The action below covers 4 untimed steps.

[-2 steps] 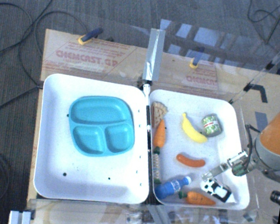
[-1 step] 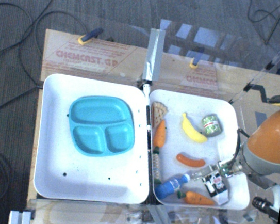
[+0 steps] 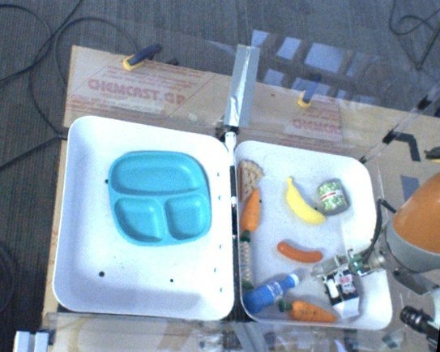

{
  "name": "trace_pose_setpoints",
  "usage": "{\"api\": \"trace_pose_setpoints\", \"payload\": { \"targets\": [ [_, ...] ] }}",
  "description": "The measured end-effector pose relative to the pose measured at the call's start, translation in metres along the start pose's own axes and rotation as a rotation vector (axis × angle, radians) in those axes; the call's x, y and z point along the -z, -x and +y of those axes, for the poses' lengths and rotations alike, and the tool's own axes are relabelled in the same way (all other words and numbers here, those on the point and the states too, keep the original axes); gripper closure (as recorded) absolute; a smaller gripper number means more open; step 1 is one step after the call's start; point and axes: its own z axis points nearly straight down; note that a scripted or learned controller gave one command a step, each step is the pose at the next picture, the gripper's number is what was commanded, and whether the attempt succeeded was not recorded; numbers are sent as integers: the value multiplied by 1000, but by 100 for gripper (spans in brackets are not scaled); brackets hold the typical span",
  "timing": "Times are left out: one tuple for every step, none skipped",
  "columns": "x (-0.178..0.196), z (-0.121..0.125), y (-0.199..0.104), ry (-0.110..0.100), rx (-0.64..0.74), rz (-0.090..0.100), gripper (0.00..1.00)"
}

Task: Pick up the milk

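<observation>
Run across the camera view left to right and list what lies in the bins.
Light blue divided plastic plate → farther orange carrot → yellow banana → green-and-white can. Red sausage, blue bottle and nearer orange carrot overlap these, so left out.

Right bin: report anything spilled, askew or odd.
Nothing looks spilled or broken. The blue bottle lies on its side near the front wall of the right bin, beside a carrot. A second carrot lies along the wall shared with the other bin.
</observation>
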Motion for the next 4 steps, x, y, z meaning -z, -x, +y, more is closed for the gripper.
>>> {"api": "trace_pose_setpoints", "payload": {
  "targets": [
    [90, 9, -42, -15, -128, 1, 100],
    [119, -2, -12, -16, -217, 0, 100],
    [88, 13, -55, -16, -62, 2, 100],
    [118, 20, -38, -16, -180, 1, 100]
  ]
}}
